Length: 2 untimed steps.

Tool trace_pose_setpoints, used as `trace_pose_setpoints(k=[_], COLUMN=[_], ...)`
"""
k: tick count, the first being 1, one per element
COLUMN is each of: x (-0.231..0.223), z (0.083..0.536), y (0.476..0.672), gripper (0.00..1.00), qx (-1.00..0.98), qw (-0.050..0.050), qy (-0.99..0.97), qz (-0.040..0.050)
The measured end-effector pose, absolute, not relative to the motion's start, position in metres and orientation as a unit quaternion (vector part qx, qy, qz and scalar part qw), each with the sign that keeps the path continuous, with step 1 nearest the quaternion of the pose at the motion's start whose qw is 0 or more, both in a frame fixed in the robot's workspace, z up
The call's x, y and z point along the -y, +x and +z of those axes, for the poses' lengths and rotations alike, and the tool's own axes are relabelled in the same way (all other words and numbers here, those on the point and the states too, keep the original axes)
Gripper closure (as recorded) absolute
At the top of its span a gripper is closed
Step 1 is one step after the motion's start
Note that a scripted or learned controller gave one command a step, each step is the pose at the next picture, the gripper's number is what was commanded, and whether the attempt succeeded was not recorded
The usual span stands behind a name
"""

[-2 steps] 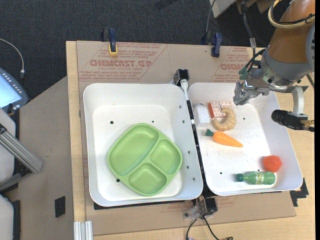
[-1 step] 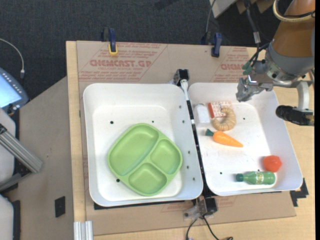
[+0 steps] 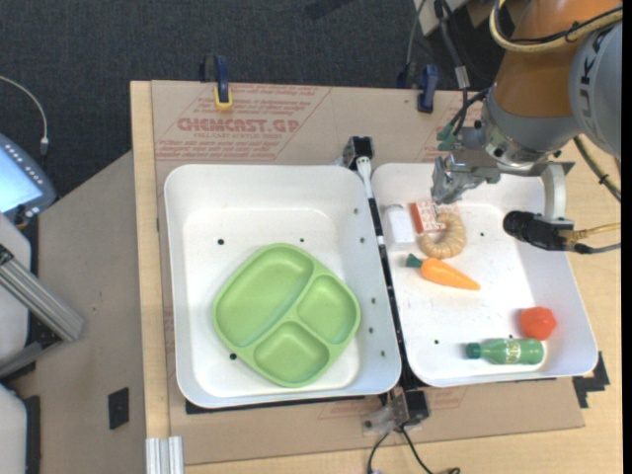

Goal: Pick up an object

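**A:** Gripper (image 3: 449,188) status? Arm (image 3: 548,62) is reaching in over the right bin (image 3: 563,294), orange band sitting above the wrist.

**B:** It's hanging over that bin's far-left corner, just above the croissant-shaped pastry (image 3: 443,237). Can't tell how the claw is set; nothing is visibly sitting in it.

**A:** What's lying in the right bin?

**B:** Pastry is near the far-left corner, a small red-and-white packet (image 3: 423,214) touching its far side, a white block (image 3: 399,225) just beside that against the left wall. Carrot (image 3: 446,273) is lying just nearer than the pastry. Red ball (image 3: 537,321) and green bottle (image 3: 507,352) are sitting close together at the near-right corner, bottle on its side.

**A:** Left of the right bin?

**B:** Left bin (image 3: 188,265) is butting up against it, holding a green divided plate (image 3: 286,313).

**A:** Surface?

**B:** Both bins are resting on a brown cardboard sheet (image 3: 247,121) with red print, two blue clamps (image 3: 222,80) pinning its far edge. Dark carpet (image 3: 148,18) is showing beyond the bench, cables running behind the arm.
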<state>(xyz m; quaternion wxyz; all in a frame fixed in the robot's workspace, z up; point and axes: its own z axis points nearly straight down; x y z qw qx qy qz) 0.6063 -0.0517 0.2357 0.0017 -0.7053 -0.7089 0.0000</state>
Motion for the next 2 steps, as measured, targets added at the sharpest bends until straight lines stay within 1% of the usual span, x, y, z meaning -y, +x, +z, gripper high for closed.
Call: trace_pose_setpoints(k=[2], x=[-0.061], z=[0.214], y=[0.611], gripper=[1.0], qx=[0.709], qw=[0.002], qy=[-0.705], qz=[0.0004])
